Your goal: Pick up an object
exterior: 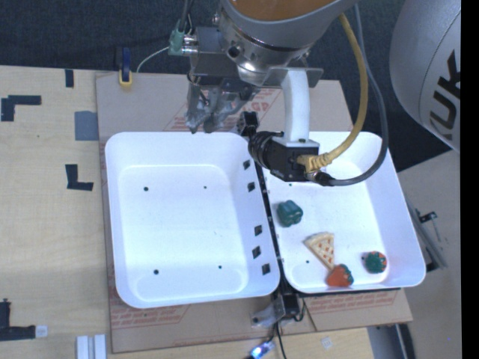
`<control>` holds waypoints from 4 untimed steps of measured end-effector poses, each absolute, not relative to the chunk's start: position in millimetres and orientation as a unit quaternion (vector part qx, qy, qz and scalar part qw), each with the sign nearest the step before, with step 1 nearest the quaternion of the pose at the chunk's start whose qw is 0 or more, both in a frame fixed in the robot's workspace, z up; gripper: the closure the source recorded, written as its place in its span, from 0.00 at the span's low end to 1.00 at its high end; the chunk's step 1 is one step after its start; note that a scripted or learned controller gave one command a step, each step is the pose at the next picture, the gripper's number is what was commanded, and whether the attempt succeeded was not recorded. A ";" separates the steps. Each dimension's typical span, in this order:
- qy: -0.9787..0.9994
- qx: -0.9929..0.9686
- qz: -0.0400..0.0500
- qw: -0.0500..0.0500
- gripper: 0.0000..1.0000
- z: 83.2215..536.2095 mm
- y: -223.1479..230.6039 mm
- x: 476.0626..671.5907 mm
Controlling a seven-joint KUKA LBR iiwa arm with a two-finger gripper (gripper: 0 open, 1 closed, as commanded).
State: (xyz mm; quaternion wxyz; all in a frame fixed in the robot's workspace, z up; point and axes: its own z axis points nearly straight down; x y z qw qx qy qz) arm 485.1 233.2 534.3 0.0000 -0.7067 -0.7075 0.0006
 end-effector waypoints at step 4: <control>-0.707 -0.707 -0.005 -0.003 1.00 524.7 152.1 507.5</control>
